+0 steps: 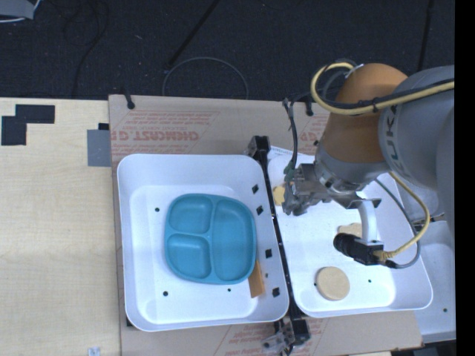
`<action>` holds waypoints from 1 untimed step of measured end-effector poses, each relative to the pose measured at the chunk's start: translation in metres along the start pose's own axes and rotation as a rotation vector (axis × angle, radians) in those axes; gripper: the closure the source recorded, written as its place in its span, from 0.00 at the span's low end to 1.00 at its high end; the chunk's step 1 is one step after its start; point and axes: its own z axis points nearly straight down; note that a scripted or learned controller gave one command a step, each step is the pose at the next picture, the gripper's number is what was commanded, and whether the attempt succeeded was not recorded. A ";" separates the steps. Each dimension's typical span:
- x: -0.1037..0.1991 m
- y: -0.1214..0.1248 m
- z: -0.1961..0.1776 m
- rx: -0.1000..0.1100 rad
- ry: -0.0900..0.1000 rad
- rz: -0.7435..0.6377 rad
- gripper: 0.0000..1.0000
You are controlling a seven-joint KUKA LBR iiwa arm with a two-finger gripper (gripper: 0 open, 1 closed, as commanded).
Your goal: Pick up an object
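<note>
So, the pick isn't done as far as I can see. The gripper (292, 197) is down low in the right-hand shallow white plastic bin (312, 247), close against that bin's left edge. A small pale yellow piece (279, 193) sits just beside it, maybe touching. I can't make out whether the gripper is spread or pressed together because the wrist covers it from above, so I won't claim anything is held. My guess is that yellow piece is the target, and the actual grab plus the lift are both left to do.

Counts, for anyone keeping score:
- **Bins:** two, side by side on the pale wooden table (52, 236).
- **Right bin:** three things.
  - The pale yellow piece.
  - A flat round tan disc (332, 282) near the edge closest to the camera.
  - A second pale scrap (350, 231) around the middle, partly hidden by robot hardware, so no idea what it is.
- **Left-hand white bin (141, 302):** two things.
  - A teal blue plastic plate with three compartments (209, 237) in the middle.
  - A small brown wooden-looking block (256, 280) just beside the plate, toward the bin's right edge.

That's five loose things total.
</note>
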 end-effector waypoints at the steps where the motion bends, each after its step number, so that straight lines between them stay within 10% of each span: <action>1: 0.056 0.018 -0.011 -0.004 0.001 -0.002 1.00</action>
